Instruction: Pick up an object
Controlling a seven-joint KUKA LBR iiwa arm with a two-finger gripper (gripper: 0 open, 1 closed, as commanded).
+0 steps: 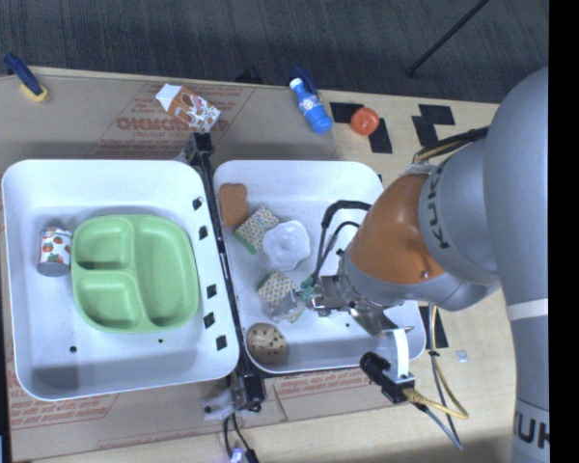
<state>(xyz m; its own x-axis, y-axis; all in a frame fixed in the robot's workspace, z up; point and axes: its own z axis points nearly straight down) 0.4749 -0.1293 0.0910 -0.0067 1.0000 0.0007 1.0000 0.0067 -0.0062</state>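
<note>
My gripper (307, 297) is low in the right bin (367, 177), at the right edge of a small checkered packet (275, 286). The grey arm with its orange band covers the gripper from above. A clear crumpled plastic cup (288, 243) lies just beyond the packet. A second checkered packet (255, 228) and an orange-brown block (234, 203) sit toward the bin's far left. A brown speckled ball (265, 343) rests in the near left corner.
The left bin (19, 355) holds a green divided plate (135, 271) and a small printed can (53, 251). Beyond the bins on the cardboard lie a blue bottle (312, 106), an orange ball (365, 120) and a snack wrapper (188, 107).
</note>
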